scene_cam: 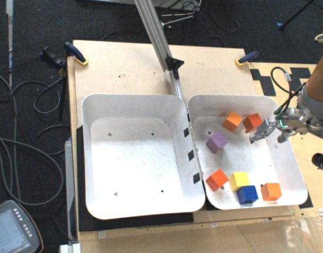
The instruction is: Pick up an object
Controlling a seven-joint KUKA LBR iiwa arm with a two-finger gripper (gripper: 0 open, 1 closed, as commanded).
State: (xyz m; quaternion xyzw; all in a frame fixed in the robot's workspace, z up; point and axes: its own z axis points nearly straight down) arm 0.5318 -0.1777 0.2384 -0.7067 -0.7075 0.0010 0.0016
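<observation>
Arm: the grey arm with the orange band [321, 83] enters from the right and reaches over the right bin's far-right corner.
Tool: the two-finger tool [271, 132] sits low over the right side of the right shallow white plastic bin [288, 159].
Tool opening: released; two dark fingers stand spread apart, one [259, 132] pointing left toward the blocks, the other nearer the bin's right wall.
Tool contents: nothing lies between the fingers.
Tool contact: the left finger tip ends just beside the red-orange block [252, 122]; whether it touches cannot be told.
Far blocks: an orange cube [232, 122] sits just left of the red-orange block, both near the bin's far wall.
Middle block: a purple cube [217, 142] lies left of centre, well apart from the tool.
Near blocks: a red-orange cube [218, 179], a yellow cube [238, 180], a blue cube [247, 194] and an orange cube [271, 192] line the near wall; yellow and blue touch.
Left bin: the left shallow white plastic bin [98, 141] sits beside the right one.
Counter: the pale speckled counter [124, 67] carries both bins.
</observation>
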